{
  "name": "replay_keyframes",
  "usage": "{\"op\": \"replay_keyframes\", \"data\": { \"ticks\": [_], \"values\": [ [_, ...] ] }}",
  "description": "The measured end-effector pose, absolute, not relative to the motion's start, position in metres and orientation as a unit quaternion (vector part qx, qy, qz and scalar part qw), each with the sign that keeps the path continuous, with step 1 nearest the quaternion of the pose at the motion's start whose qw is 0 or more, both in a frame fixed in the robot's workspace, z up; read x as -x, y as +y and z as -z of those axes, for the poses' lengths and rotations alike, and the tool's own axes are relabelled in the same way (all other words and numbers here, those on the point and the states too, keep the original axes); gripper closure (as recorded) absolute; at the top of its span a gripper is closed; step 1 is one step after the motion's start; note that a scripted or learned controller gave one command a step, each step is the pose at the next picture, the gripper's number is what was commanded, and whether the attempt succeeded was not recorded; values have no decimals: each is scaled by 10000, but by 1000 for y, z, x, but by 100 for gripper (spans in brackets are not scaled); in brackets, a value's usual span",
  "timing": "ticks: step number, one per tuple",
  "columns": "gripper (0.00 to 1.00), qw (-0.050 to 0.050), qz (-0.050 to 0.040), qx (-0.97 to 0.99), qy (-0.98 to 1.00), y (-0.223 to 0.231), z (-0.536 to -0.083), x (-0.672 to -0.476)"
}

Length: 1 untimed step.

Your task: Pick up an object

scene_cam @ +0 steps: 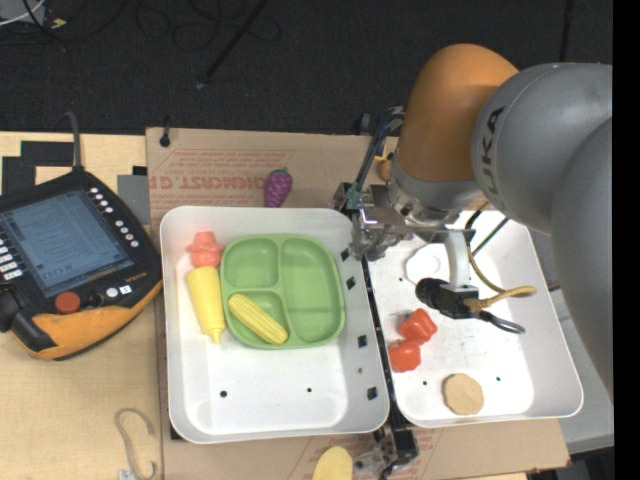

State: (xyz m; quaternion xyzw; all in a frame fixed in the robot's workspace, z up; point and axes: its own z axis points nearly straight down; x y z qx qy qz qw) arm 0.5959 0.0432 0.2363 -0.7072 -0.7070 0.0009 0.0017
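My hand (366, 230) hangs over the far left corner of the right bin (560, 368); I cannot tell if it is spread or pressed together. A red block (418, 323) lies in this bin, apart from my hand, with a red piece (404, 355) just beside it and a tan disc (463, 394) nearer.

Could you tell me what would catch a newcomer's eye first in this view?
The big grey arm with its orange band looms at the upper right, over the right bin. In the left bin a green divided plate stands out, with a yellow corn cob in its lower left compartment and a yellow bottle beside it. Two red pieces lie in the right bin.
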Motion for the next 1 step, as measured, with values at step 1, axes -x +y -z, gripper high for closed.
{"op": "replay_keyframes", "data": {
  "ticks": [1],
  "values": [
    [100, 14, -20, 7070, -7072, 42, -218, -598]
  ]
}}
